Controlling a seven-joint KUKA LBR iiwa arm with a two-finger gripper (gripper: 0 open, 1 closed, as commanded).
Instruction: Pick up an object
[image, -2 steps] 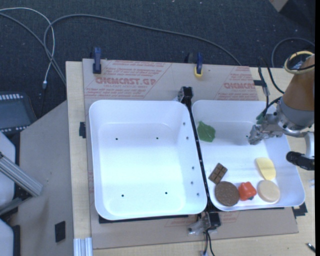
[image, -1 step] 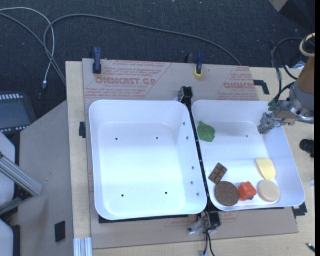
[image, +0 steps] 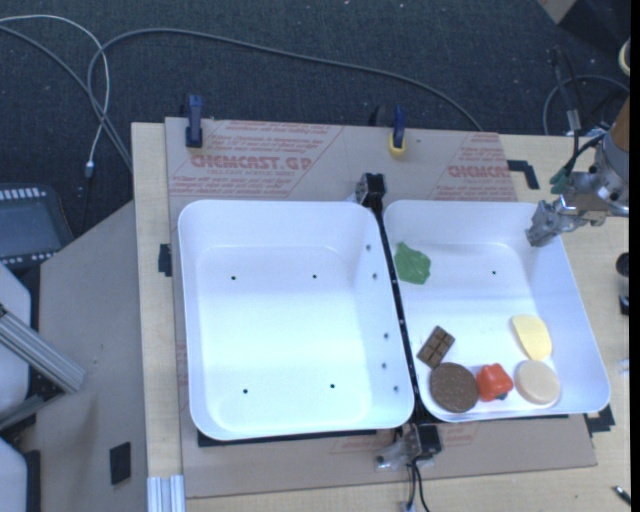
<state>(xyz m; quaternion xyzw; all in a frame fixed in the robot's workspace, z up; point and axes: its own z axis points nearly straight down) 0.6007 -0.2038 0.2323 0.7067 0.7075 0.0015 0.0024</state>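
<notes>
The right bin (image: 470, 232) holds a green leafy piece (image: 411, 264) near its left wall. Along its front lie a brown chocolate-bar piece (image: 436, 346), a round brown cookie (image: 454, 387), a small red object (image: 494, 381), a pale yellow oval (image: 531, 336) and a cream round disc (image: 537, 382). My gripper (image: 545, 226) hangs over the bin's far right corner, well away from all of these objects. Nothing shows between its fingers.
The left bin (image: 200, 300) sits beside the right one, divided by a black seam. Blue and yellow clamps (image: 398, 132) pin a cardboard sheet (image: 260, 160) at the back. Cables trail across the dark floor beyond the bench.
</notes>
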